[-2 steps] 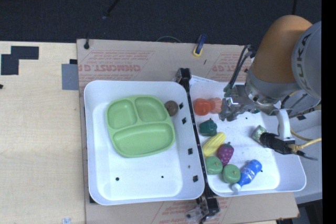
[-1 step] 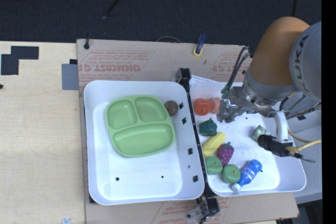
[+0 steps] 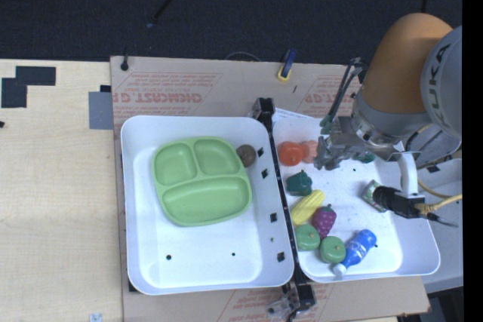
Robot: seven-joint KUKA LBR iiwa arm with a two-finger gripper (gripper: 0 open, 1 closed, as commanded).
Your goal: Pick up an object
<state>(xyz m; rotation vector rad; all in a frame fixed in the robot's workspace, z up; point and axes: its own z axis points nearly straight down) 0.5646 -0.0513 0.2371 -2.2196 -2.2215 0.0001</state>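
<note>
Gripper (image 3: pixel 326 159): low in the right bin (image 3: pixel 423 256), near its far-left corner; finger state cannot be told. Nearest object: orange toy (image 3: pixel 290 154), just beside it toward the left wall. Nothing seen held.

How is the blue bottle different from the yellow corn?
The blue bottle is blue with a white cap, while the yellow corn is yellow all over. The bottle lies near the right bin's front edge; the corn lies further back, by the divider between the bins. Both lie on their sides, tilted alike, in that same bin.
</note>
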